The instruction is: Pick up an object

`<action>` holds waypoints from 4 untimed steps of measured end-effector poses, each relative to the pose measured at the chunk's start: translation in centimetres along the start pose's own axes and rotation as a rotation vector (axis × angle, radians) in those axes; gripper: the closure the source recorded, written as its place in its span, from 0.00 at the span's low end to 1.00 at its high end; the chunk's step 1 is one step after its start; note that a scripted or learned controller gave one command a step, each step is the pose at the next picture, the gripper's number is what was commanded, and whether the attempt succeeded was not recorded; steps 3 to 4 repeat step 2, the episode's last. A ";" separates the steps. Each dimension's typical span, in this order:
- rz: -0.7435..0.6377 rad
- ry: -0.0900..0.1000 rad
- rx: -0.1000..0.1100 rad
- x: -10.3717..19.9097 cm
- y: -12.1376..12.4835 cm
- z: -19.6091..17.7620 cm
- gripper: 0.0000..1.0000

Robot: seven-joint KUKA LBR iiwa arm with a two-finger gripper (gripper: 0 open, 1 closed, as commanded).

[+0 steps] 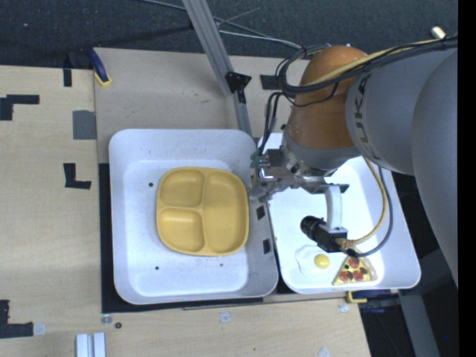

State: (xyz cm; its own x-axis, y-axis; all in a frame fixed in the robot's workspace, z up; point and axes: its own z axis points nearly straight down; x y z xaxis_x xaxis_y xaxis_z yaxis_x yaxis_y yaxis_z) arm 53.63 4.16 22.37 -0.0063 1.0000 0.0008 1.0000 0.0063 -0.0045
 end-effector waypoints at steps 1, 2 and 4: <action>-0.001 0.000 -0.002 5.0 -1.2 -0.9 1.00; 0.003 -0.001 -0.002 4.7 -1.1 -0.8 0.00; 0.003 -0.001 -0.002 4.7 -1.1 -0.8 0.00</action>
